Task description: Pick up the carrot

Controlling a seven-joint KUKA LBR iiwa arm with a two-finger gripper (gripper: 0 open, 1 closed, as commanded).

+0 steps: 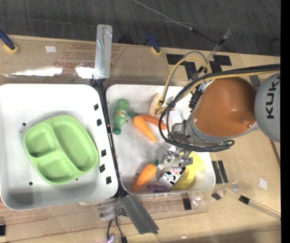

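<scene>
Two carrots lie in the right bin (134, 92). One carrot (145, 127) sits near the bin's middle, its green top pointing up-left. The other carrot (145, 175) lies at the bin's front edge. My gripper (174, 162) hangs low over the front of the right bin, just right of the front carrot and above a yellow object (191, 175). Nothing shows between its fingers. The orange wrist band (223, 108) covers the bin's right part.
A green bottle (119, 116) lies by the right bin's left wall. A black-and-white cow-patterned item (173, 176) and something purple (158, 188) rest at the front. The left bin (13, 105) holds a green divided plate (60, 148). Cables arc over the arm.
</scene>
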